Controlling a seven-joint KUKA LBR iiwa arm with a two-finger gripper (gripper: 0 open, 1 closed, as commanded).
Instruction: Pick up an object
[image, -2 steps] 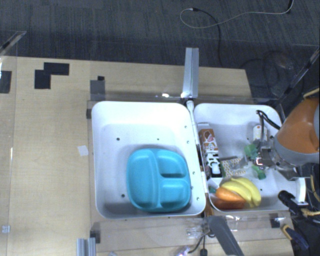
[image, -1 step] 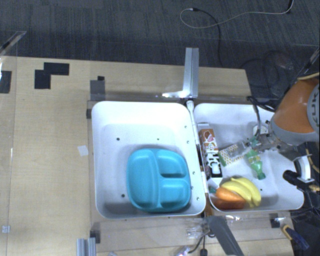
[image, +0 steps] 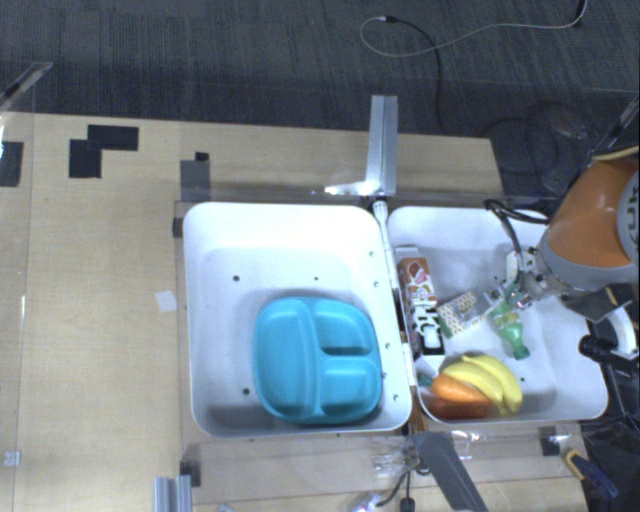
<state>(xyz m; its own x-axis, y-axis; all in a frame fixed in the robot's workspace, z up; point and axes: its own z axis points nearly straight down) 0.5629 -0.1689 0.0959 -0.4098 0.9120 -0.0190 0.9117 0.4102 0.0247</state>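
My gripper (image: 519, 283) hangs low in the right bin (image: 575, 400), below the arm's orange band (image: 590, 225). A small green bottle-like object (image: 510, 328) lies just beneath and in front of it; whether they touch I cannot tell. A checkered packet (image: 460, 312) rests to the left of the gripper. A bunch of yellow bananas (image: 487, 377) lies at the bin's front, with an orange-red piece (image: 458, 394) against it. Two wrapped snack bars (image: 420, 300) lie along the bin's left wall.
The left bin (image: 215, 300) holds a blue divided plate (image: 318, 358) toward its front. A metal post (image: 383, 140) stands behind the seam between the bins. Cables (image: 520, 225) trail near the arm at the right.
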